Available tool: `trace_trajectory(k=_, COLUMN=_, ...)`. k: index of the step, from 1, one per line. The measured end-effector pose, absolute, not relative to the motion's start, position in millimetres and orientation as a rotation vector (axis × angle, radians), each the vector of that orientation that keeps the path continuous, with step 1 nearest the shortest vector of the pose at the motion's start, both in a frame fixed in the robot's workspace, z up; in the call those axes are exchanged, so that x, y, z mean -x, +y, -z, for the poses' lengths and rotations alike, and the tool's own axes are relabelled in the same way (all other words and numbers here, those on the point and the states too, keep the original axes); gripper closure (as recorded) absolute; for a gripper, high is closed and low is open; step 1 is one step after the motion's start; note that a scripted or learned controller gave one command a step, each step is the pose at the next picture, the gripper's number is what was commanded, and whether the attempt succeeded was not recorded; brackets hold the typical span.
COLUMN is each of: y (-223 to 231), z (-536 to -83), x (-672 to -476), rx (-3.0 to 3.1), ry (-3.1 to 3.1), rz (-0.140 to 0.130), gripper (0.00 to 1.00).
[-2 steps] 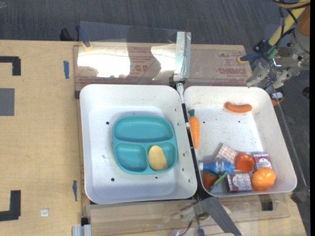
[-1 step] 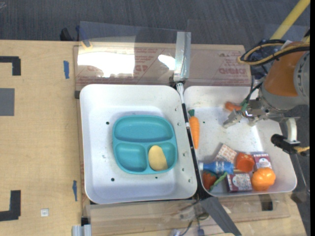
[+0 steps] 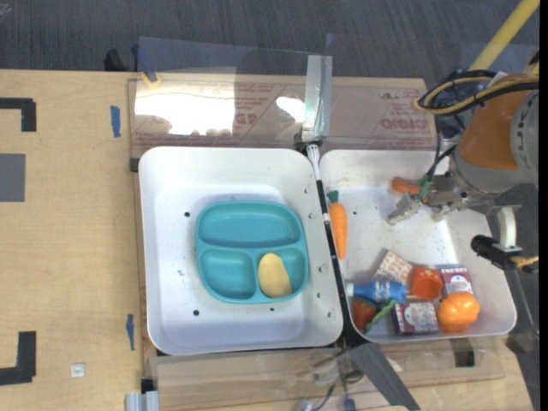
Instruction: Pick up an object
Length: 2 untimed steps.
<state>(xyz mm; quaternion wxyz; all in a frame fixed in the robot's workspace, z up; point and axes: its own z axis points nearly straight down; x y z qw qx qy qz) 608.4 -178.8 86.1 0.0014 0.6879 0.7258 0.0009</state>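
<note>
- We see our fingers (image 3: 409,204) spread apart, gripping nothing, in the right bin (image 3: 505,315).
- We should lower squarely over the carrot (image 3: 338,228), left of them.

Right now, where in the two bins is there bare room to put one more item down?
In the left bin, bare floor rings the teal divided plate, widest at its upper left. In the right bin, the middle is bare, between the carrot and the gripper. The near right corner is crowded: orange, cartons, blue bottle.
</note>
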Motion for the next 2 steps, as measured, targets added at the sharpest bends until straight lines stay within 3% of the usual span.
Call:
trace_trajectory(k=1, y=-126, z=-86, x=-647.1, rx=-2.018, ry=2.405, rz=-0.004, gripper=0.0)
trace_trajectory(k=2, y=-137, z=-86, x=-659.3, rx=-1.967, ry=2.501, rz=0.028, gripper=0.0)
